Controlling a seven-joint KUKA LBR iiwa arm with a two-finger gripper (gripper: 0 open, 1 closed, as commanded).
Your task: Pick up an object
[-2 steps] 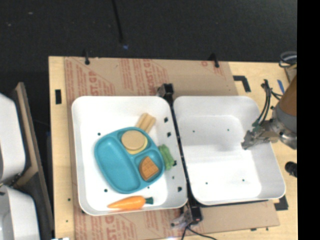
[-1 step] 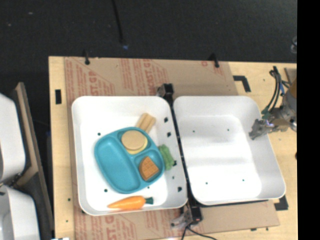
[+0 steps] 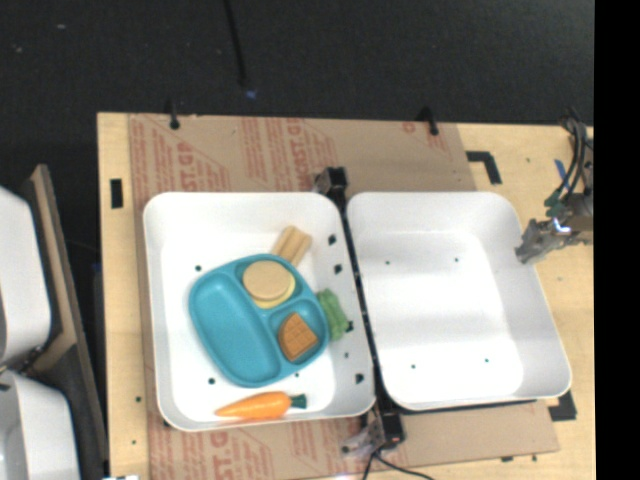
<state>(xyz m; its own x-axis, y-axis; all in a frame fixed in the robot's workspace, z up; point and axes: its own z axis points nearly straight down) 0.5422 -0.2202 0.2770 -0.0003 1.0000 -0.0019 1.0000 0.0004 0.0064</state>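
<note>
The gripper sits at the outer rim of the right-hand bin, only partly seen where the arm comes in, and whether it is released or clenched cannot be told from this angle; nothing is visible in its grasp. Everything worth picking lies well away from it, across the divider in the left-hand bin. Farthest across from the gripper is a blue compartment tray, carrying a round tan biscuit-like disc in its upper pocket and a brown waffle-textured piece in the pocket nearer the gripper. A pale wooden block leans at the tray's upper edge, a small green piece rests against the tray's side closest to the gripper, and an orange toy carrot lies apart along the bin's near wall. The carrot looks the easiest target: likely light, rigid plastic, somewhat smooth, so a grip across its thicker middle, fingers square to its length, should hold best. The tray seems too broad and flat to pinch except at its rim.
</note>
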